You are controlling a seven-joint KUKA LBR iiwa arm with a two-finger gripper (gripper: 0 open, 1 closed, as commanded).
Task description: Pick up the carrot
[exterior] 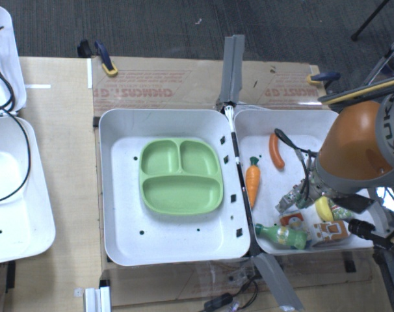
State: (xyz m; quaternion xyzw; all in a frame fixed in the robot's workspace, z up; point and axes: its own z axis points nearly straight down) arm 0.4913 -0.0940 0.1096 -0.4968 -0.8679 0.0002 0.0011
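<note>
The carrot, orange with a green top, lies in the right bin against its left wall, top pointing to the back. My gripper hangs over the right bin's lower middle, to the right of the carrot and a little nearer the front. It is apart from the carrot. The orange band of the arm sits above it.
An orange sausage lies at the back of the right bin. A green bottle, a yellow piece and a printed packet crowd the front. The left bin holds a green divided plate.
</note>
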